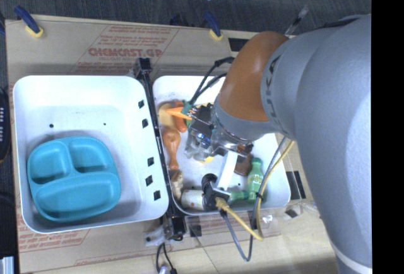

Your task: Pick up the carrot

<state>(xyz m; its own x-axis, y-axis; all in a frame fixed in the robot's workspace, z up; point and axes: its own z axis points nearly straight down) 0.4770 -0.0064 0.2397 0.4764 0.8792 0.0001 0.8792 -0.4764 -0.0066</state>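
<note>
1. The gripper (pixel 201 143) hangs low inside the right bin (pixel 278 146), under the arm's (pixel 328 115) orange band (pixel 249 86). Wires and shiny bits crowd around it, so I cannot tell if it is spread or pressed together.
2. Just to its left, up near the top of that bin, lies the carrot (pixel 170 113). It is orange, with one end close to the gripper. I cannot tell if they touch. Nothing shows the carrot being held.
3. Below the carrot is a tan, lumpy thing (pixel 171 140) by the bin's left wall. A green thing (pixel 254 179) sits at the bottom right, and a pale thing (pixel 189 198) lies along the bottom edge.
4. The left bin (pixel 38 96) holds a blue tray (pixel 74 176), well apart from the carrot.
5. The carrot looks like a toy, so it is likely light and hard, and maybe a bit slippery. I think it won't squash.
6. The best place to grab is likely the thick middle, squeezing across its narrow sides. The thin tip could slip out.
</note>
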